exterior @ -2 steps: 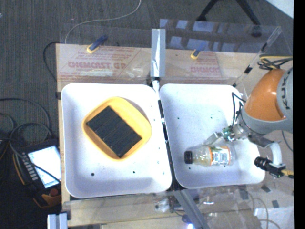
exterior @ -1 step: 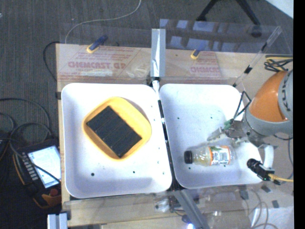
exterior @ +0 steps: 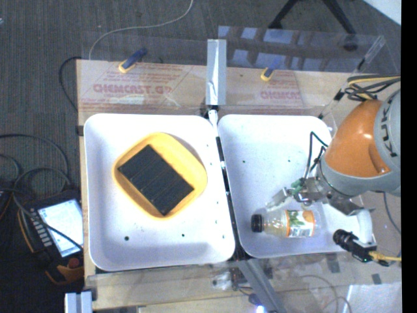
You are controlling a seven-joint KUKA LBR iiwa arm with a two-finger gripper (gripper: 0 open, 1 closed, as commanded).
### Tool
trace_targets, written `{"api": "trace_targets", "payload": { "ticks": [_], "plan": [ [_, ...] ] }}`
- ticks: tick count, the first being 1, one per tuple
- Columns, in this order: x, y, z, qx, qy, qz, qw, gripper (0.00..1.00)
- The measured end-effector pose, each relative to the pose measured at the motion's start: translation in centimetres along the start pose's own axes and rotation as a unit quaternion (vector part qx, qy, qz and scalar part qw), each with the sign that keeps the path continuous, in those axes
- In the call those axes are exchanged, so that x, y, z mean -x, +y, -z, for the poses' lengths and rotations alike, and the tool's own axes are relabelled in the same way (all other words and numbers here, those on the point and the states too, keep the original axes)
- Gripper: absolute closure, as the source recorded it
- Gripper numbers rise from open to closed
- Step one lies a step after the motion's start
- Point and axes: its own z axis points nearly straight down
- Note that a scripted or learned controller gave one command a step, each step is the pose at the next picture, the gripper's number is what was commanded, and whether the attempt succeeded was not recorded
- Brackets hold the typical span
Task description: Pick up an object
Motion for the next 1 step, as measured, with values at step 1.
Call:
{"api": "trace_targets", "payload": {
  "ticks": [1],
  "plan": [
    [-2.44, 0.54, -4.78, 0.006, -0.003, 0.023, 0.9997, 0.0]
  ]
}}
